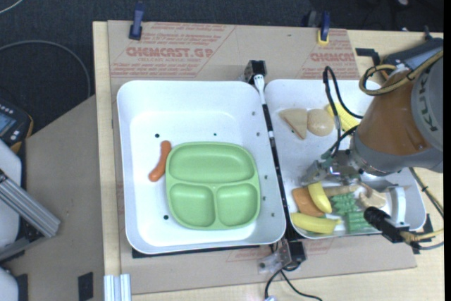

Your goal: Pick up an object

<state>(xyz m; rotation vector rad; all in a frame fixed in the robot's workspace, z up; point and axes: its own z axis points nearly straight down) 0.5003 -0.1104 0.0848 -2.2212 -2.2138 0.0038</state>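
The gripper [338,180] hung low over the right bin [278,99], its metal wrist parts crowded above a heap of toy food; whether it was released or clenched could not be told, nor whether anything sat in it. Just under and left of it lay a small yellow banana-like piece [318,197] across an orange carrot-shaped piece [303,201], with a second, longer yellow banana [313,223] against the bin's near rim. A green ribbed block [349,211] rested beside them, partly hidden by the arm [394,127], a smooth grey body with an orange band. Toward the far wall sat a pale wedge [296,123] touching a rounded beige lump [320,123], with a bit of yellow behind them.

The left bin [134,151], also a shallow white tray with rounded corners, held one glossy green plate [211,183] of three compartments and one slim orange sausage-shaped piece [160,161] just beside the plate's left edge. Open white floor remained along that bin's far side and left wall. The two bins met along a dark seam, on a cardboard-covered bench [176,49] with two blue clamps at its far edge.
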